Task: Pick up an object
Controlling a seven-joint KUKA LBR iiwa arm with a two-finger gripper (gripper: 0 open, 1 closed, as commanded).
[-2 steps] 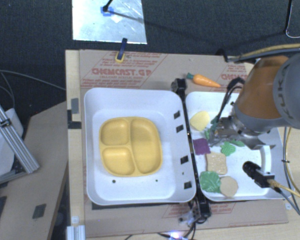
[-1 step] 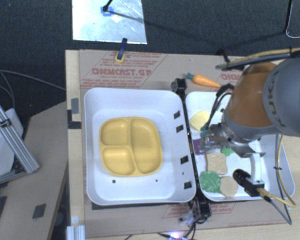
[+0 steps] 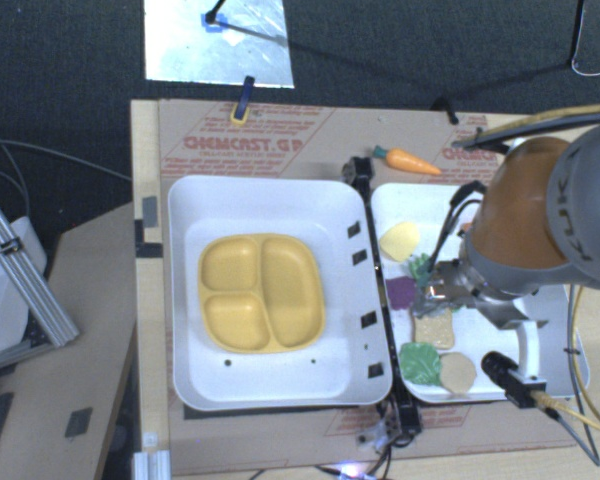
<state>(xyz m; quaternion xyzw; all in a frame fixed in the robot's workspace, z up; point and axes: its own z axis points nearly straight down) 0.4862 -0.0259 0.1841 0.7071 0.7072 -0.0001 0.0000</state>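
Down in the right bin (image 3: 388,200), a scatter of small toy foods lay along its left side: a pale yellow rounded piece (image 3: 400,238) near the top, a dark green leafy bit (image 3: 419,265) just below it, a purple piece (image 3: 401,292) beside the bin's left wall, a speckled tan cracker-like slab (image 3: 436,330), a green lettuce-like leaf (image 3: 419,362) and a beige round disc (image 3: 458,373) touching it near the bottom edge. An orange toy carrot (image 3: 408,161) with a green tip rested outside the bins, on the cardboard above the right bin.

The left bin (image 3: 270,200) held a yellow divided plate (image 3: 262,293) with three compartments, lying flat near its middle.

The grey arm (image 3: 585,213) came in from the right, its orange band (image 3: 520,208) bulging over the right bin, with the wrist pointing down and to the left. The gripper (image 3: 438,295) sat low over the bin — just beside the purple piece and the leafy bit, directly above the cracker-like slab. Its tip was dark and partly masked by the wrist body, so whether it was spread or closed, or had hold of anything, could not be told.
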